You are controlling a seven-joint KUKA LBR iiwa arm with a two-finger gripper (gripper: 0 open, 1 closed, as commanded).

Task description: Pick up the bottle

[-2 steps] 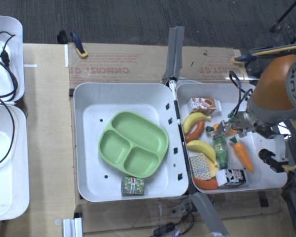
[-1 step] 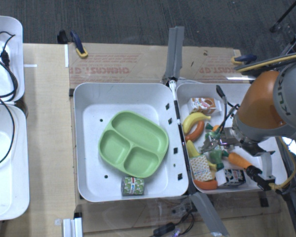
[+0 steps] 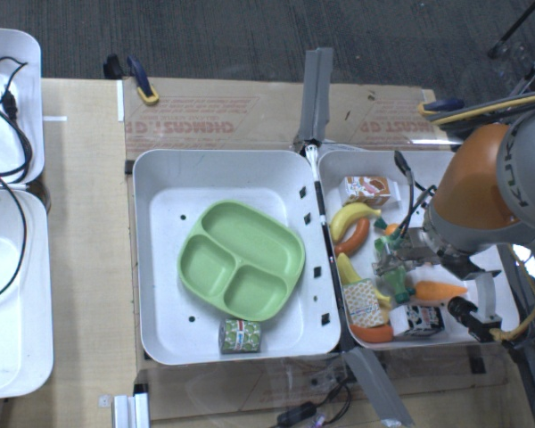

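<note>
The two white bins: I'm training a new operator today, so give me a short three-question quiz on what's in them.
1. True or false: the green three-compartment plastic plate lies in the right white bin.
2. Which item lies in the left white bin just below the plate? A) small green-labelled packet B) yellow plastic banana C) orange plastic carrot
3. Fill in: the grey arm's gripper is over the ____ bin.

Key: 1 false; 2 A; 3 right.

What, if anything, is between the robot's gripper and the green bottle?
Nothing visible. The gripper hangs right above the green bottle in the right bin. A carrot lies close beside it, not between.
</note>
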